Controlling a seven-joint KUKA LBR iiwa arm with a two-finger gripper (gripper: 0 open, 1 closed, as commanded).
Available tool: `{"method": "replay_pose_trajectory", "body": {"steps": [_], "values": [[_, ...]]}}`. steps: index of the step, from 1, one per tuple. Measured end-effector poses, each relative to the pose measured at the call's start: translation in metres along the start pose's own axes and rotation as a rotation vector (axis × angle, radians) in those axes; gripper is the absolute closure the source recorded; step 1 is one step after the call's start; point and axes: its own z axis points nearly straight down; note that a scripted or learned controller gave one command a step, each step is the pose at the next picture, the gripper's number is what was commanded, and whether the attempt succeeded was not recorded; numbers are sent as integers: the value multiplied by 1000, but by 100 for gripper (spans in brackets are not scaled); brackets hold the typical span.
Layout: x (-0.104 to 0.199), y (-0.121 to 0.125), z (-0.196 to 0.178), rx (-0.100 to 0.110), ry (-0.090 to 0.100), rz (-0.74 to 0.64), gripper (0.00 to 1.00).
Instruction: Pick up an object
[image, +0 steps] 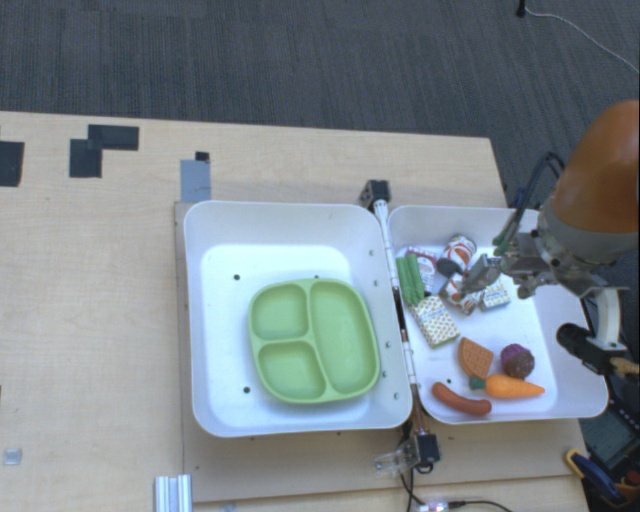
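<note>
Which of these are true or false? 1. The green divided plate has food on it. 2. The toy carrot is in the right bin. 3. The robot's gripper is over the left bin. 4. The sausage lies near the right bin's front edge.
1. False: the green plate in the left bin has nothing on it.
2. True: the carrot lies in the right bin.
3. False: the gripper is over the right bin.
4. True: the sausage lies there.

No text, label, brand, number or sign is legible on anything here.
</note>
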Motion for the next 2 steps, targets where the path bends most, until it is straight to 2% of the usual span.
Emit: {"method": "replay_pose_trajectory", "body": {"steps": [1, 2], "values": [[-11, -14, 126, -9, -2, 3, 0], [-10, -12, 115, -11, 0, 1, 100]]}}
